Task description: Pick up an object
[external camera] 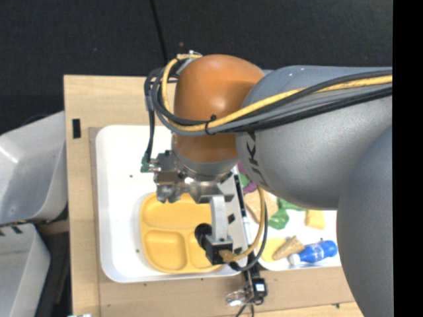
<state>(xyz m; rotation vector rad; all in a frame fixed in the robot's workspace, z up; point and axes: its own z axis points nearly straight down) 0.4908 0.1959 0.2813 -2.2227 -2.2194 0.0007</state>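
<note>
A pale wooden bench (80, 197) stands under even light, its top plain and light-grained. Beyond its far edge everything falls away into a dark, nearly black backdrop (86, 25), with a thin dark cable (157, 20) hanging down across it. At the left, beside the bench, sits a white moulded surface (26, 170).

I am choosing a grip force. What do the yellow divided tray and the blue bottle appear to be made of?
Yellow tray: probably moulded plastic, smooth with a slight sheen and rounded compartment walls. Blue bottle: likely glossy plastic, judging by its bright highlights; too small to be sure.
</note>
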